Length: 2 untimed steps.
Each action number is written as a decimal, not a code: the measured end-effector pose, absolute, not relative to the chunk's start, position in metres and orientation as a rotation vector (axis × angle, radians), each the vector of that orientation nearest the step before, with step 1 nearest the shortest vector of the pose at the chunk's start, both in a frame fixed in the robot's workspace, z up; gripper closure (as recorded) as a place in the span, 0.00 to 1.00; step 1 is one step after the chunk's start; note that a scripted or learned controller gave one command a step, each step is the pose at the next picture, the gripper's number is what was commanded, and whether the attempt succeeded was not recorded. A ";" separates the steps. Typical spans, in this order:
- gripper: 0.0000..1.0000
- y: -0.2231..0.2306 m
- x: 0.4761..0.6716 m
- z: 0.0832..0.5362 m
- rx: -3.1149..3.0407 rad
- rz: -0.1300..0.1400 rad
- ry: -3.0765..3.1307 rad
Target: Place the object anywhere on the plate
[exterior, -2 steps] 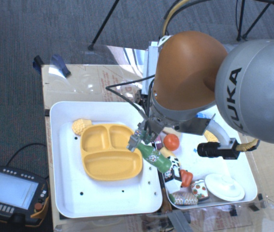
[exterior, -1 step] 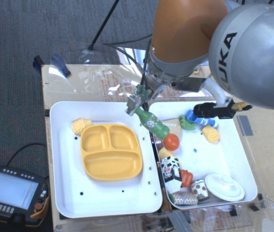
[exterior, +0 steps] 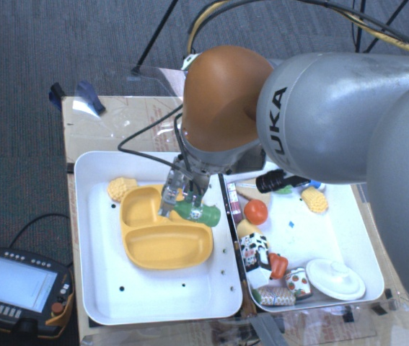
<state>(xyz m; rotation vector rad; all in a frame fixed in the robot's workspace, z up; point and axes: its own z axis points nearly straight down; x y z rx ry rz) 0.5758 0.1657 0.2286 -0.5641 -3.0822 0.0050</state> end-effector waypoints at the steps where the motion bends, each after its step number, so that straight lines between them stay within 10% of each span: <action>1: 1.00 0.163 0.609 0.234 -0.434 0.000 -3.111; 2: 0.00 0.163 0.609 0.234 -0.436 -0.001 -3.111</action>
